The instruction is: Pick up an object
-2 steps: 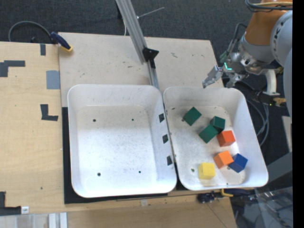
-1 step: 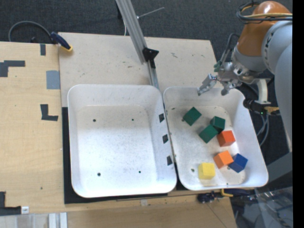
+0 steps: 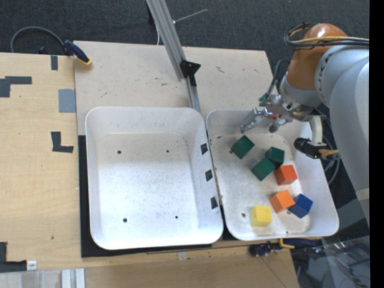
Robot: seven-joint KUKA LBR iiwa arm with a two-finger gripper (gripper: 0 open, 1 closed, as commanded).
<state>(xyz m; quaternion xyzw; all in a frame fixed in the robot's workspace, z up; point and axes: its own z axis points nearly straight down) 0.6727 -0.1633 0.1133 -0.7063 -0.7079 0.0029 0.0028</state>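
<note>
two shallow white plastic bins sit side by side on the pale wooden tabletop (image 3: 138, 77); the left bin (image 3: 96, 131) carries only dark specks on its floor, and the right bin (image 3: 324, 218) holds seven small cubes in all

counted by colour: three dark green cubes, two orange cubes, one blue cube, one yellow cube. the first green cube (image 3: 242, 146) lies alone toward the far left of the right bin; the second green cube (image 3: 263, 168) and third green cube (image 3: 275, 155) touch each other near the bin's middle. the upper orange cube (image 3: 286, 174) sits just beside that green pair, on their right. the lower orange cube (image 3: 281, 201) and the blue cube (image 3: 302, 205) touch nearer the front, and the yellow cube (image 3: 261, 215) lies just left of them, by the front rim

the grey arm with its orange band (image 3: 315, 56) reaches in from the right, and the metal pincer (image 3: 264, 120) hangs over the far end of the right bin, above and apart from the first green cube. its two fingers look spread apart with no cube between them, though the tips are small and hard to read

a slanted grey metal bar (image 3: 168, 32) crosses the far tabletop
</note>
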